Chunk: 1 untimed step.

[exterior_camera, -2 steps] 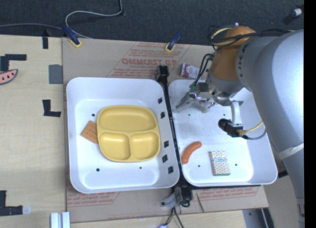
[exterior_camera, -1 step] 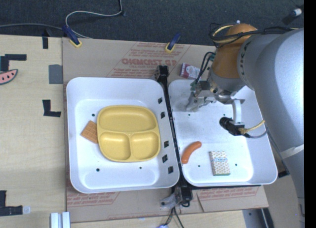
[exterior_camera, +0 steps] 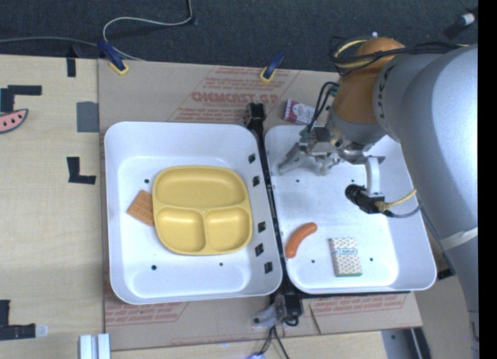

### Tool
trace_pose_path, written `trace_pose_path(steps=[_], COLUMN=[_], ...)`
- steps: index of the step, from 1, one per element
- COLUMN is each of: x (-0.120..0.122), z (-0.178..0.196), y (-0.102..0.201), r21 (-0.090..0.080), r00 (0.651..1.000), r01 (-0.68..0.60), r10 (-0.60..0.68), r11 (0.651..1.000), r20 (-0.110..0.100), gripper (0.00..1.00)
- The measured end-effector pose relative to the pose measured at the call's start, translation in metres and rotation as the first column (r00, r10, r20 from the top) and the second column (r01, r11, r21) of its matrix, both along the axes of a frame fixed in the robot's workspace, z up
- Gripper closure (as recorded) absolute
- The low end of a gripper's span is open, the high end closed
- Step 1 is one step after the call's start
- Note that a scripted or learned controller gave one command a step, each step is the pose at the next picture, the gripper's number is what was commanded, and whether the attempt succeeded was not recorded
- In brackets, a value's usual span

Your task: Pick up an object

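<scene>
My gripper [exterior_camera: 307, 165] hangs over the far left part of the right bin [exterior_camera: 404, 272], open, with nothing between its fingers. An orange sausage [exterior_camera: 300, 238] lies on the bin floor nearer the front, well apart from the gripper. A small patterned box [exterior_camera: 345, 256] lies to the sausage's right. In the left bin [exterior_camera: 124, 272] a yellow divided plate [exterior_camera: 203, 208] rests on the floor, and a brown cracker-like piece [exterior_camera: 141, 208] sticks out from under its left edge.
The black divider [exterior_camera: 264, 194] runs between the two bins. A small red-and-white packet [exterior_camera: 297, 111] lies on the cardboard behind the right bin. The grey arm [exterior_camera: 443, 140] covers the right bin's far right side. A black cable end [exterior_camera: 365, 196] hangs over the bin.
</scene>
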<state>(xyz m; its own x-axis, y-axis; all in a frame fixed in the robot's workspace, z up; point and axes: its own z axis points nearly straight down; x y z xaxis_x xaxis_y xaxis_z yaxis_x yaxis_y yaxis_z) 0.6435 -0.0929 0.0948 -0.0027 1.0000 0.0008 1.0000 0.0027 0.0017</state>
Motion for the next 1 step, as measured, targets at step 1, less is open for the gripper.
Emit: trace_pose_path(steps=[1], x=[-0.0001], z=[0.0093], y=[0.0009], r21=[0.002], r00=[1.000], r01=[-0.001], r10=[0.001], r11=[1.000], r20=[-0.001], gripper=[1.00])
